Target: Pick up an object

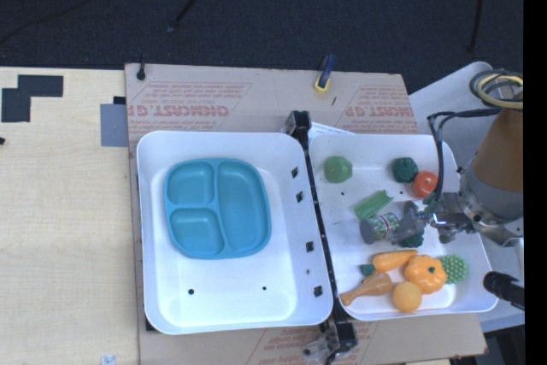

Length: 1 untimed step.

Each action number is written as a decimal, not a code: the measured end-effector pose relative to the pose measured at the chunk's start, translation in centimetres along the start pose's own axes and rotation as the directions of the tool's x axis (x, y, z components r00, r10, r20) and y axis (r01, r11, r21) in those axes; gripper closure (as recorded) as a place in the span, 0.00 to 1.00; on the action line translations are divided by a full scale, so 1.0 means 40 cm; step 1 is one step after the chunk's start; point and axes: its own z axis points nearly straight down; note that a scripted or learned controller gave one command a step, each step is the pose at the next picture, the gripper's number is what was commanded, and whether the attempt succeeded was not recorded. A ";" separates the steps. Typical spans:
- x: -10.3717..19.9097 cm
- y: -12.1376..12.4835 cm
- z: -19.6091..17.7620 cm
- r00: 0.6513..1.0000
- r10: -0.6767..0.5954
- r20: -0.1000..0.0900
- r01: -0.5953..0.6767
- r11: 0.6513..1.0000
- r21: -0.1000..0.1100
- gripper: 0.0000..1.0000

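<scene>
The right bin [342, 145] holds several toy foods: a green ball [338, 169], a dark green lump [404, 168], a red tomato [425, 182], a flat green piece [373, 204], a small grey can [380, 226], a carrot [395, 261], an orange pepper [425, 271], a yellow lemon [407, 297] and a tan drumstick [366, 288]. My gripper [413, 225] reaches in from the right and sits low in this bin, just right of the can and above the carrot. Its dark body hides what lies under it.
The left bin [171, 295] holds a blue divided plate [217, 208]. A black divider [309, 209] runs between the two bins. A bumpy green toy [454, 268] lies by the right bin's near-right corner. The arm's body [504, 167] stands over the right rim.
</scene>
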 end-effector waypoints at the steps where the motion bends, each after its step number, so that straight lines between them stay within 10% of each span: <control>1: 0.000 0.007 -0.015 1.000 -0.002 0.002 0.002 1.000 -0.012 0.00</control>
